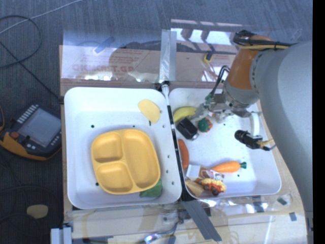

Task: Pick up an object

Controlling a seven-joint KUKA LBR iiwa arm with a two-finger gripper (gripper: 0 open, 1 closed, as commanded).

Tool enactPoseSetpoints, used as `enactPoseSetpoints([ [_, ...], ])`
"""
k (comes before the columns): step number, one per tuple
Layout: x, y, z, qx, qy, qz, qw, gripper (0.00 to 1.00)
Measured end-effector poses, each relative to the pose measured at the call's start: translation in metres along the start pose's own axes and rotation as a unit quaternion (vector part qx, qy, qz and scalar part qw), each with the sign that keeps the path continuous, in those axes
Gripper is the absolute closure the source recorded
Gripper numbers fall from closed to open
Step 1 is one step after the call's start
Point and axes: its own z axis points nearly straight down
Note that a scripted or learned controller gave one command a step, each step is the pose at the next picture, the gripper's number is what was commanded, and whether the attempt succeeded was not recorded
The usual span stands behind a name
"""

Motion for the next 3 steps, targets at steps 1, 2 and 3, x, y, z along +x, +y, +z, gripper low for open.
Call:
enactPoseSetpoints([
  [1,0.000,0.001,-0.011,-0.001,-0.003,-0.002,1.0000,1.00],
  [2,0.001,0.001,-0.010,0.000,-0.002,-0.002,1.0000,0.00],
  [3,-0.003,-0.029,-0.001,-0.005,0.000,0.019,0.9998,0.00],
])
